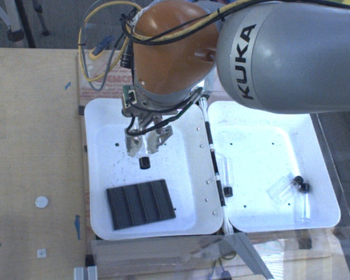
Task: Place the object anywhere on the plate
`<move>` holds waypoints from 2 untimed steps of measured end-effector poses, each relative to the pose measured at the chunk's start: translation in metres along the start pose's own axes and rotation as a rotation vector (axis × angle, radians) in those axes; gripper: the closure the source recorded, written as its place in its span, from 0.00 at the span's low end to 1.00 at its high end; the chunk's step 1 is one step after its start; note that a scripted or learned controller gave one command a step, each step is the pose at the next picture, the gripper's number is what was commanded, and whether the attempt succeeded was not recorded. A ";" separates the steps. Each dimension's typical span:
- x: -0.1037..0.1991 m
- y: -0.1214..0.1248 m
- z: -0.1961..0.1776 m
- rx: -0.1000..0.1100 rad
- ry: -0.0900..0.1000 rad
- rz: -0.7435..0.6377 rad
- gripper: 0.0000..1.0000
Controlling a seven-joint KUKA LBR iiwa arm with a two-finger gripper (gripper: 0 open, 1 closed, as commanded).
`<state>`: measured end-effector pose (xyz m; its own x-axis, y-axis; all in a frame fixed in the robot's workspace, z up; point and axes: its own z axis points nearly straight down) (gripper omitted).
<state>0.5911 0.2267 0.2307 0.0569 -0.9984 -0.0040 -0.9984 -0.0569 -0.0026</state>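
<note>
The tool [144, 145], fingers apart, is hovering over the small black cylindrical object [144, 163], needing to descend before carrying it to the dark ribbed rectangular plate [140, 203].

From my remote seat I see two bins side by side: in the left bin [99, 156] the ribbed plate [140, 203] lies toward the near edge, a small object [144, 163] behind it. The gripper [143, 146] hangs just above that object. In the right bin [256, 133] a clear item [280, 190] lies near the front right corner.
</note>
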 end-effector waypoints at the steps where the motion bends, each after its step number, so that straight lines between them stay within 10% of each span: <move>1: 0.001 -0.019 0.016 0.002 -0.002 -0.270 1.00; 2: 0.004 -0.053 0.099 0.000 -0.003 -0.766 1.00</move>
<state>0.6444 0.2263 0.1318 0.7334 -0.6798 -0.0036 -0.6798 -0.7333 -0.0055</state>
